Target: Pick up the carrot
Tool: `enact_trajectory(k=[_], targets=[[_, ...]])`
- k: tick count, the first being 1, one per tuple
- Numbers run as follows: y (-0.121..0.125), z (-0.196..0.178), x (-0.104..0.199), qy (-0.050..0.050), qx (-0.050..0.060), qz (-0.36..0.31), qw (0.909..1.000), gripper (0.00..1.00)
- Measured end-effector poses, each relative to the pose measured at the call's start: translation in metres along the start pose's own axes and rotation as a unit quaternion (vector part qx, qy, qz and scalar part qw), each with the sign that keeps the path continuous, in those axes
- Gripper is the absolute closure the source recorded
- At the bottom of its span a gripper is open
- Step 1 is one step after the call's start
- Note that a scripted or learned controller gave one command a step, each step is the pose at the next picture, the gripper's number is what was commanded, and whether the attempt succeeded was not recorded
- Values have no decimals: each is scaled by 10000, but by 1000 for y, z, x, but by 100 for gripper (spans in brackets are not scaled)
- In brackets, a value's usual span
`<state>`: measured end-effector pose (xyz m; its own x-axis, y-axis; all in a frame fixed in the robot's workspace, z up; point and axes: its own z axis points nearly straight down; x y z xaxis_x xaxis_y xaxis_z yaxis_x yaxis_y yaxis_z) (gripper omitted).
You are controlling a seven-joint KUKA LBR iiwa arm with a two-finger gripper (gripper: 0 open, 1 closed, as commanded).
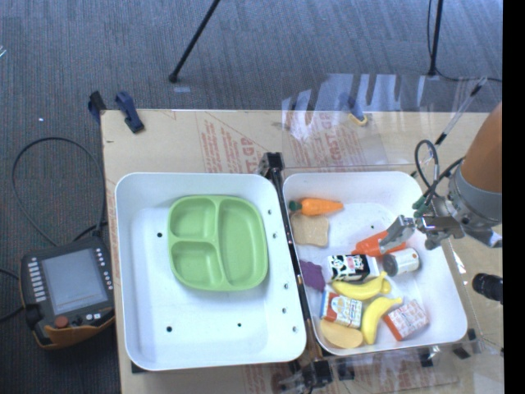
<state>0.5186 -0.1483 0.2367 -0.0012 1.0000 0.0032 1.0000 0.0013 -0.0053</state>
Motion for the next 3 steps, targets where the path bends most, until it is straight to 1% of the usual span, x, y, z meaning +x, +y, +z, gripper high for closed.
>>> enact_trajectory(k=[1, 2, 3], targets=[[48, -4, 81, 0, -3, 1804, 9836, 0], [84, 60, 68, -9, 22, 2702, 9628, 0], [122, 132, 66, -24, -15, 2539, 9672, 0]])
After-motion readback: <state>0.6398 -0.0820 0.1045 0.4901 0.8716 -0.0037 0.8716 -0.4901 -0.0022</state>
